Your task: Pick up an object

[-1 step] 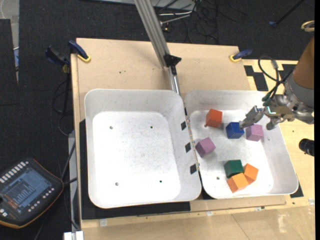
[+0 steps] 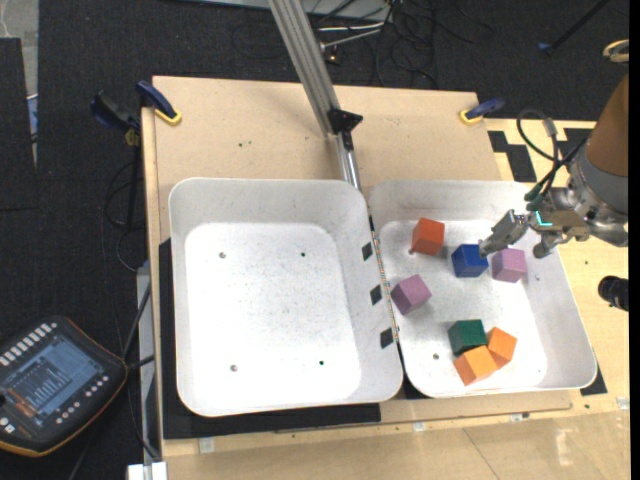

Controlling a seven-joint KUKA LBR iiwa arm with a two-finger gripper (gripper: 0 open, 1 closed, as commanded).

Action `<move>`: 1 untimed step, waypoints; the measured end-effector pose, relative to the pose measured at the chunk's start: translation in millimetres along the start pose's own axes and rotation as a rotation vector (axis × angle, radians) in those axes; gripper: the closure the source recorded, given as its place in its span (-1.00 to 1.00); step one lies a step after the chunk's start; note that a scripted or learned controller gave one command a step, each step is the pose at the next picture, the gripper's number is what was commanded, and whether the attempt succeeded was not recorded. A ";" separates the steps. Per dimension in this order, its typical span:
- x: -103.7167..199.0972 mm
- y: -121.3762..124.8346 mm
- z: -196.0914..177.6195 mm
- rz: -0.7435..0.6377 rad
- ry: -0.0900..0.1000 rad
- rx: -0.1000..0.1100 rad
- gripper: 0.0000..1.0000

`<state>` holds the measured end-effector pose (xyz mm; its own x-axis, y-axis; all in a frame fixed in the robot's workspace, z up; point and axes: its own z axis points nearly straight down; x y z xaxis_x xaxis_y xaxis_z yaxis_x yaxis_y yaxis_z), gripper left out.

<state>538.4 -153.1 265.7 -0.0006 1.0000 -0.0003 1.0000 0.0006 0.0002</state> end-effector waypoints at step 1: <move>-4.9 -4.5 45.4 0.002 0.001 0.005 -1.00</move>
